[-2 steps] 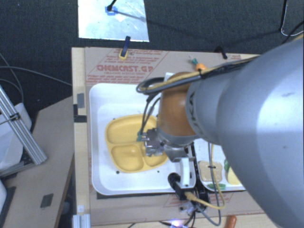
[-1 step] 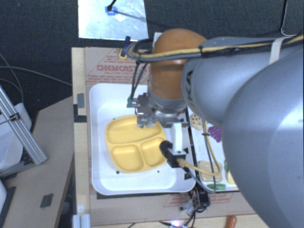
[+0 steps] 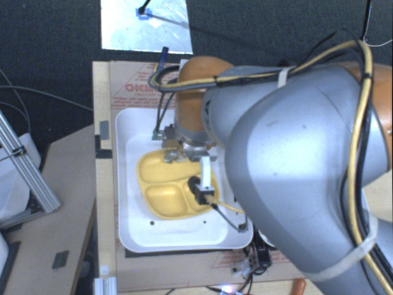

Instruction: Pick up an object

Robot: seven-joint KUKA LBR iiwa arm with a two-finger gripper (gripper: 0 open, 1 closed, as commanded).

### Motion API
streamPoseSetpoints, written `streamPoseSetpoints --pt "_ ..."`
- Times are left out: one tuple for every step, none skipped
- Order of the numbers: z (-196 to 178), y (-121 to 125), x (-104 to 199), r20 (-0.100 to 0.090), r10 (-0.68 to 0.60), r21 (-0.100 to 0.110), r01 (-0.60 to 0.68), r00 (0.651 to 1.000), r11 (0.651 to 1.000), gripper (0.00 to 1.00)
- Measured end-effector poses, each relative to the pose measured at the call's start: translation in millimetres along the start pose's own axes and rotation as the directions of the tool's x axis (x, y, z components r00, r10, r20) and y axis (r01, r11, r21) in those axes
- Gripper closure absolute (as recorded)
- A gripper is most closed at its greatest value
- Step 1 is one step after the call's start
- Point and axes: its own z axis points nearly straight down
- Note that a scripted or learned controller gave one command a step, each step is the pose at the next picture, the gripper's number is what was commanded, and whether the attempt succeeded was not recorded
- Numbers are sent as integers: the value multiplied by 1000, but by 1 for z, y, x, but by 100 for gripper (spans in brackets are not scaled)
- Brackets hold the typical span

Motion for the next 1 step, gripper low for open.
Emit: streamPoseSetpoints --pt "-36 -63 -45 0 5 -2 -5 1000 1000 100"
